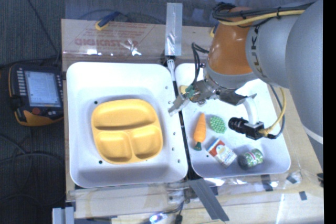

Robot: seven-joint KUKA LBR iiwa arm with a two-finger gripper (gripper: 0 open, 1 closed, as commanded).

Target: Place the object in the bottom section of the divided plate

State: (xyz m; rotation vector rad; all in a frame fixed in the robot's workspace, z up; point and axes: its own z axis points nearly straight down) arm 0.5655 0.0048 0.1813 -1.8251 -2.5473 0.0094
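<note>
Claw point(185, 96) hovering frame centre, at bins' divider; opening state: cannot tell. Carrot point(199, 130) lying right of centre: judged light, rigid, smooth; grip mid-body. Plate point(126, 130) sitting centre-left.

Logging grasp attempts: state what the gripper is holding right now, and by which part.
Cannot be told. The gripper sits low at the right bin's left edge, its tip too small to read. The carrot, green ball, carton and can lie loose.

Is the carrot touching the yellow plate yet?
Apart. The camera view shows the carrot lying in the right bin, while the yellow plate sits in the left bin.
</note>
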